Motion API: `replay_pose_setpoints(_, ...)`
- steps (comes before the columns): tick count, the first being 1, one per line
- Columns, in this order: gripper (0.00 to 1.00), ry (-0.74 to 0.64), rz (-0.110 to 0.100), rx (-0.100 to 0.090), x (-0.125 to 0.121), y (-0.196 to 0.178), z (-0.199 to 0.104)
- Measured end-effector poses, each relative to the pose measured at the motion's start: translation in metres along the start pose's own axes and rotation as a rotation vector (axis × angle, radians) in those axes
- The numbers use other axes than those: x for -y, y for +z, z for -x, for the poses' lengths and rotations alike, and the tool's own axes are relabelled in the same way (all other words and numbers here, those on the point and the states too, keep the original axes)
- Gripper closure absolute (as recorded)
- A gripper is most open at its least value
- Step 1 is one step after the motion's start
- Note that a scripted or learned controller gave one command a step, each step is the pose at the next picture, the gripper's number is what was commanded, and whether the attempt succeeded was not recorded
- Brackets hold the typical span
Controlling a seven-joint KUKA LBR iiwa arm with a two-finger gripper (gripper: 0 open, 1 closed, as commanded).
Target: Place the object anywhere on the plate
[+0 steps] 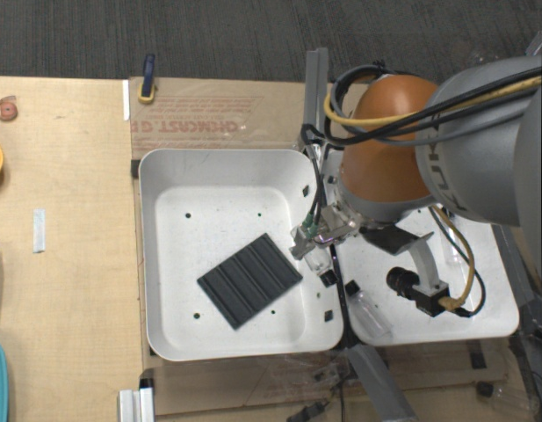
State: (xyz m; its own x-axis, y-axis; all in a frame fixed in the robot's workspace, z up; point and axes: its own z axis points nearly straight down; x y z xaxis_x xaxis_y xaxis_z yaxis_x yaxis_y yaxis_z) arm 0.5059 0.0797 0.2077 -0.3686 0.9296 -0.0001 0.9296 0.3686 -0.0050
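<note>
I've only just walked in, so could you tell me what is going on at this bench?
A grey KUKA arm with an orange band reaches in from the right over two shallow white bins. Its gripper hangs low near the divide between them. In the left bin lies a dark ribbed plate, flat and turned at an angle, with nothing resting on it. A clear object lies in the right bin. I cannot tell whether the gripper holds anything.
</note>
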Motion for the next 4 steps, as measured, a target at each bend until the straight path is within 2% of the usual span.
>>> replay_pose_setpoints(1,1.00,-0.025,0.002,0.001,-0.017,-0.050,-0.050)
replay_pose_setpoints(2,1.00,-0.105,0.002,0.002,-0.058,-0.040,-0.026)
replay_pose_setpoints(3,1.00,-0.153,0.003,0.002,-0.030,-0.071,-0.012)
replay_pose_setpoints(4,1.00,-0.663,0.002,0.001,-0.032,-0.058,-0.077)
